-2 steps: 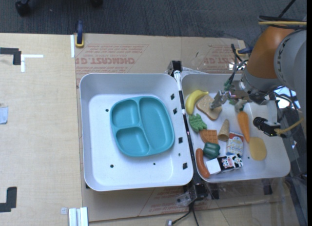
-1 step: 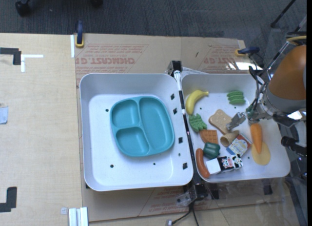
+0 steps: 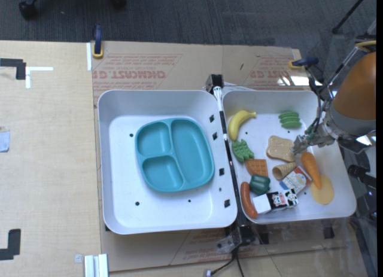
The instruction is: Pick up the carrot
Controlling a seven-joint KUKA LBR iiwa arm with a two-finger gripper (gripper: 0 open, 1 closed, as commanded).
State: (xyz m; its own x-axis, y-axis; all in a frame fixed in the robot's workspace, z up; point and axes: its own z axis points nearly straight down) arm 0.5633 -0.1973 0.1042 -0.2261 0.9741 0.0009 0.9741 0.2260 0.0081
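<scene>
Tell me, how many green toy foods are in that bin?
3: a pea pod near the back, a leafy piece below the banana, a pepper toward the front. More may be hidden.

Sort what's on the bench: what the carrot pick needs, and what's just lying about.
Needed: carrot, gripper, right bin.

Lying about: banana, bread slice, hot dog, waffle, teal plate, left bin.

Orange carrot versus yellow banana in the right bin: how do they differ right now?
The orange carrot lies straight near the bin's right side, close under the gripper; the yellow banana is curved and lies at the upper left, away from the gripper. The carrot touches other pieces; the banana has bare floor around most of it. Both are toy foods lying flat in the right white bin.
</scene>
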